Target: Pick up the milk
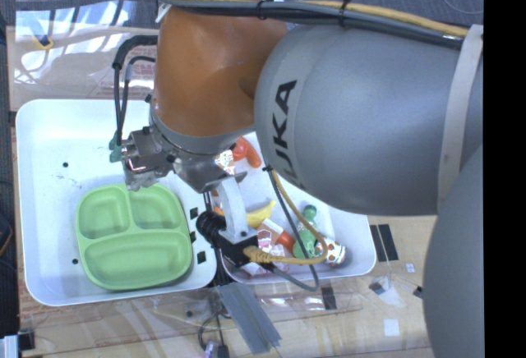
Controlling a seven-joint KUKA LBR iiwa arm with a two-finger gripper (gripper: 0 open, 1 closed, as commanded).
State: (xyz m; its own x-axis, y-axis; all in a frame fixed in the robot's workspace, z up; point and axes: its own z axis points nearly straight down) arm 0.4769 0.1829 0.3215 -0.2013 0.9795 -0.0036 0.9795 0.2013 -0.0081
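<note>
My gripper (141, 172) hangs low over the left white bin (49, 135), right at the far edge of a green divided plate (131, 237). The big grey and orange arm (329, 102) covers most of the right bin (357, 229). Among the small things showing there, I cannot make out which is the milk. From this angle the wrist body blocks any sight of something held.
In the uncovered part of the right bin lie an orange-red piece (245, 153), a yellow banana (261, 213), a green bottle (306, 240) and a small colourful item (333, 251). The left bin's far-left floor is bare white.
</note>
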